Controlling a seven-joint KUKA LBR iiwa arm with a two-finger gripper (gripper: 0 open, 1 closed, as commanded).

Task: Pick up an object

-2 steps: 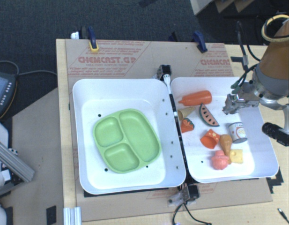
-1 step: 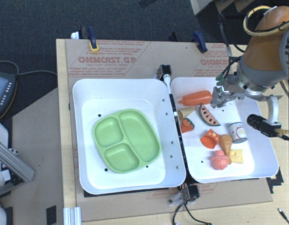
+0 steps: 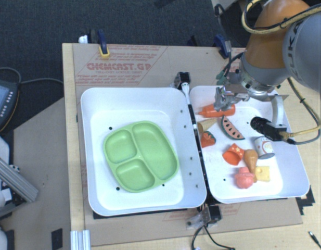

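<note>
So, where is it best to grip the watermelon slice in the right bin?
Grip the watermelon slice across its narrow width, at mid-length, coming straight down from above. It lies flat as a thin curved wedge, with open bin floor on both long sides, so probably the claw fits there.

Arm [image 3: 285, 35] reaching in from right, wrist bent down, end effector [image 3: 220, 102] lowered.

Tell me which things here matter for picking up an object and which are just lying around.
For the job:
gripper, low in the right bin
orange carrot just beneath it
watermelon slice
strawberry
red piece
pink piece
yellow piece
small can

Lying about:
green divided plate in the left bin
blue clamps on the board edge
</note>
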